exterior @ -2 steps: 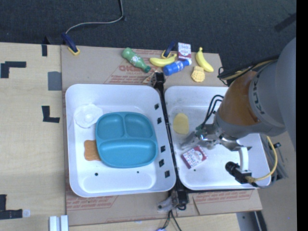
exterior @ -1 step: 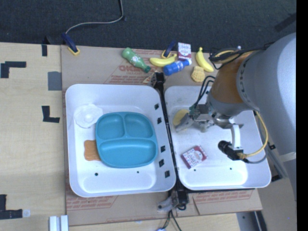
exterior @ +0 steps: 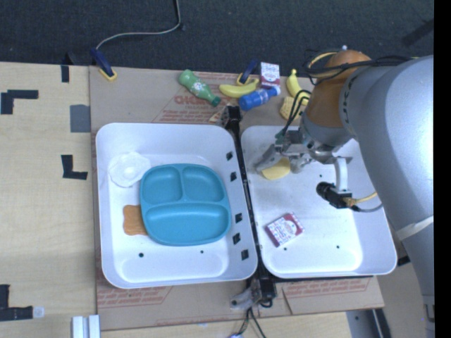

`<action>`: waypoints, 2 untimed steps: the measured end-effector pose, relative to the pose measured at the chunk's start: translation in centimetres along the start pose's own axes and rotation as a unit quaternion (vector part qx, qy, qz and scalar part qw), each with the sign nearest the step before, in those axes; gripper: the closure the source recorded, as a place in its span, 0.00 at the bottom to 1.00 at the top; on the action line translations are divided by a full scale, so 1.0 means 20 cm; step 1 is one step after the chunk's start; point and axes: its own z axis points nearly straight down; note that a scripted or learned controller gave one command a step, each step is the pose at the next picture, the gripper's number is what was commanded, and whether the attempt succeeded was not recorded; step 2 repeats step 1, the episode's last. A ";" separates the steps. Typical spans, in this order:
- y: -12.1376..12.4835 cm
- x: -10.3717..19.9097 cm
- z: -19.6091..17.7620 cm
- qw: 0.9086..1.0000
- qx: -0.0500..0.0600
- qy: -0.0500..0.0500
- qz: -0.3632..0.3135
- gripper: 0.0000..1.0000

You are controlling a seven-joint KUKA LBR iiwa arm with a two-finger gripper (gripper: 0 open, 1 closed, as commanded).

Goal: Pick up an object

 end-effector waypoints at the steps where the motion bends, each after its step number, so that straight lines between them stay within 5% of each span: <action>1: 0.00 0.00 -0.05 1.000 0.001 -0.001 0.000 1.00; 2: 0.00 0.00 -0.05 1.000 0.001 -0.001 0.000 1.00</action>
